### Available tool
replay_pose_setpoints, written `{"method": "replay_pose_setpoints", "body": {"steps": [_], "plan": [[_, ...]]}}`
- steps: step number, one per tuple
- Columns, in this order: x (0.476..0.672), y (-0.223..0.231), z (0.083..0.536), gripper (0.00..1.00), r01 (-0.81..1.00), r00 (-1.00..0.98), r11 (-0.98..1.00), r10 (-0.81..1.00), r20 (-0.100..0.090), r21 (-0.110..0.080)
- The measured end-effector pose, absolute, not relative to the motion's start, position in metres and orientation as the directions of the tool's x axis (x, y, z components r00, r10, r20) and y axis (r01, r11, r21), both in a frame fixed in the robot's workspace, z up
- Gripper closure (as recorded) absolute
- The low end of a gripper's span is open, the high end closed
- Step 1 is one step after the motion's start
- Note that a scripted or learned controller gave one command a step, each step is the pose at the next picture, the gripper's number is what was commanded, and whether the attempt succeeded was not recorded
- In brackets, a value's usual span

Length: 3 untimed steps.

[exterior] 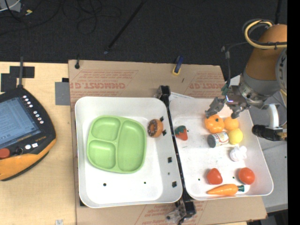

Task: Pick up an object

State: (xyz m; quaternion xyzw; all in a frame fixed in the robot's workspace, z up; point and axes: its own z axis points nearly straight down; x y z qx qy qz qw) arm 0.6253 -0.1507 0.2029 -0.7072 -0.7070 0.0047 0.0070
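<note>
My gripper [225, 108] hangs over the far part of the right bin [197, 108], fingers spread open with nothing between them. Just below its fingertips lie an orange pepper-like toy [214, 124] and a round orange [231, 123], side by side. Nearby sit a yellow lemon [236, 136], a small lying jar [218, 138] and a white crumpled piece [238, 153]. A strawberry [181, 133] rests near the bin's left wall. Two red tomatoes [214, 176] [246, 175] and a carrot [224, 189] lie at the front.
The left bin [93, 186] holds a green divided plate [117, 143] and a brown doughnut-like toy [155, 128] by its right wall. A handheld control pendant [21, 128] lies left of the bins. A black divider [171, 144] runs between the bins.
</note>
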Motion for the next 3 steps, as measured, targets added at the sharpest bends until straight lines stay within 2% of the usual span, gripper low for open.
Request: {"method": "replay_pose_setpoints", "body": {"steps": [1, 2, 3], "plan": [[0.628, -0.151, 0.211, 0.0, 1.0, -0.001, 0.001, 1.0, 0.001, -0.003], [0.629, -0.146, 0.148, 0.0, 1.0, -0.003, 0.003, 1.0, 0.002, -0.007], [0.633, -0.146, 0.115, 0.0, 1.0, -0.002, 0.002, 1.0, -0.003, 0.01]]}}
